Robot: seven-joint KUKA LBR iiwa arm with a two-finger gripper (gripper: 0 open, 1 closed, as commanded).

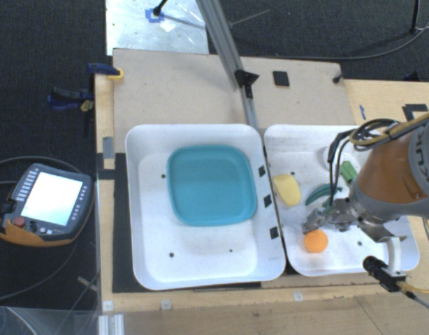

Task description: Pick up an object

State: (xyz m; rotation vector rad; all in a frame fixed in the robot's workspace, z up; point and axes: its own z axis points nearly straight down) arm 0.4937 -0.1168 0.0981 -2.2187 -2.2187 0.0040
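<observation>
**Down in the right bin, gripper beside the orange ball**

Overhead, the camera view looks down on a worktop (pixel 200 82) carrying two shallow white bins side by side. A square teal plate (pixel 212 185) lies flat in the left bin (pixel 148 257), taking up most of its middle.

Over in the right bin (pixel 298 142), the arm (pixel 396 169), grey with its orange band, comes in from the right and reaches down over the bin's floor. Its gripper (pixel 318 222) sits low in the bin, just above an orange ball (pixel 316 241) in the view; whether the two touch cannot be told. How wide the fingers stand cannot be told either, since the metal parts blur together at this angle. Nothing is visibly held between them.

A pale yellow object (pixel 288 189) lies near the bin's left wall, up and to the left of the ball and apart from it. A curved green piece (pixel 319 194) lies between the yellow object and the arm, and a brighter green item (pixel 348 171) shows beside the arm's cables.

Left of the worktop, on the dark floor, rests a control pendant (pixel 45 202) with a lit screen.
</observation>
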